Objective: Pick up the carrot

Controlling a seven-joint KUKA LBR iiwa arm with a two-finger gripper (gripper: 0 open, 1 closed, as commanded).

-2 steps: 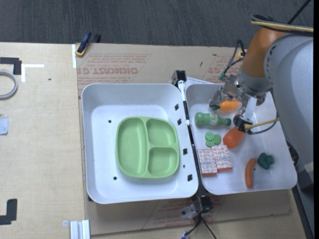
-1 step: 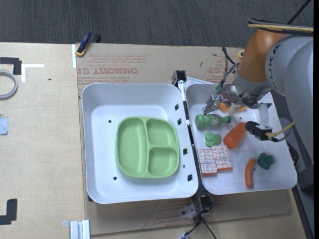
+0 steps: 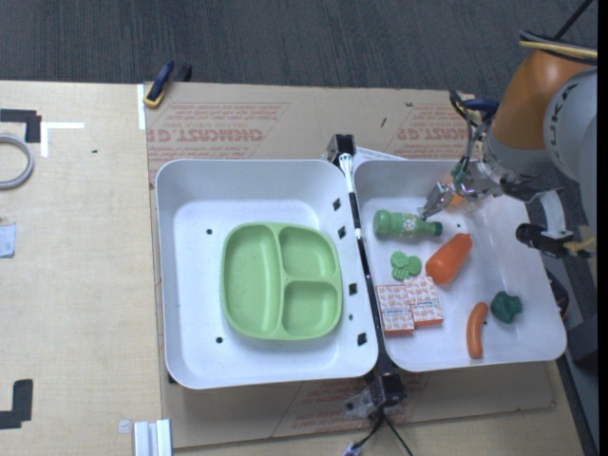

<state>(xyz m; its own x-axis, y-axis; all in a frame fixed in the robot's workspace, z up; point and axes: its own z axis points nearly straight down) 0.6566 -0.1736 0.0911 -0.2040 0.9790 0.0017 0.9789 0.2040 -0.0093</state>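
Probably light, stiff, smooth plastic, the carrot (image 3: 449,258) lies tilted in the right bin (image 3: 532,345); grip across its thick middle. Gripper (image 3: 440,200) hovers just beyond; jaw state unclear.

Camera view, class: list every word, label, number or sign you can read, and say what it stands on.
Red print on the cardboard sheet under the bins, upside down and mirrored: too blurred to read for certain.
Label on the green bottle: too small to read.
Red and white boxes: print too small to read.
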